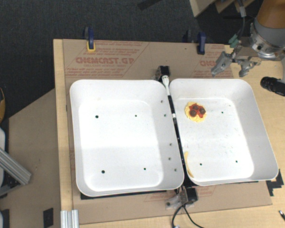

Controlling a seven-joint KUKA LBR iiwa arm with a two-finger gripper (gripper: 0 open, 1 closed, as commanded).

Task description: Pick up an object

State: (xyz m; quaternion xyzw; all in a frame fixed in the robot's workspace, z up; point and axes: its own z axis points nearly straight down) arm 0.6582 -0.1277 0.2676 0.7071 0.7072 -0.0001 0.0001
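A small yellow round object with dark red spots [195, 112] lies in the right bin [256, 127], near its far left part. A pale yellow strip [186, 163] rests against the same bin's left wall, toward the front. My gripper [233, 68] hangs above the bench just beyond the right bin's far rim, up and to the right of the spotted object. Its two grey fingers [221, 64] stand apart, open, with nothing between them.
The left bin [80, 127] sits beside the right one, joined by a black divider strip [173, 122]. Blue clamps [90, 35] hold the brown board at its far edge. A metal rail [9, 165] lies off the bench at the left.
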